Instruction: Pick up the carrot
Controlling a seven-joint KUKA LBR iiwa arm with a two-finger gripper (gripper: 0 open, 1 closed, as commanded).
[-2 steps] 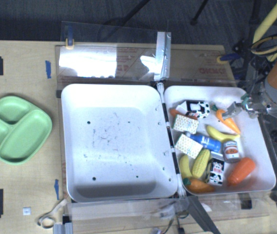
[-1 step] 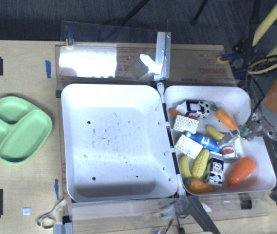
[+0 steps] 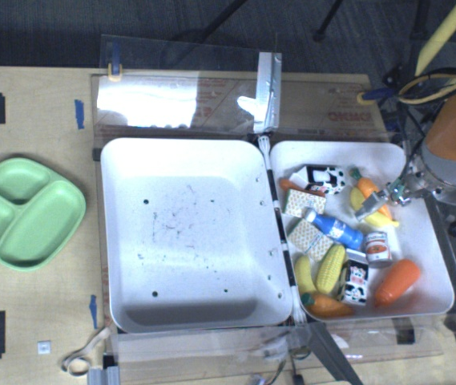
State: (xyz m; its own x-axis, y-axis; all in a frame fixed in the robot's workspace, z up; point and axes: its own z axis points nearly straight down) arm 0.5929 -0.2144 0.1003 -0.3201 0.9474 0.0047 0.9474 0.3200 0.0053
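Two bins, one carrot at the right bin's near corner

We see the carrot [image 3: 396,281] lying tilted in the right bin [image 3: 440,291], near its front right corner, just beside a small red-capped jar [image 3: 377,247]. A corn cob [image 3: 329,268], a blue bottle [image 3: 336,230] and a black-and-white cow-patterned item [image 3: 324,178] lie further left in the same bin. The gripper [image 3: 393,193] sits over the bin's upper right part, well apart from the carrot; we cannot tell how its pincer stands. The left bin [image 3: 187,231] lies alongside, and a green divided plate [image 3: 23,212] rests at the bench's left.
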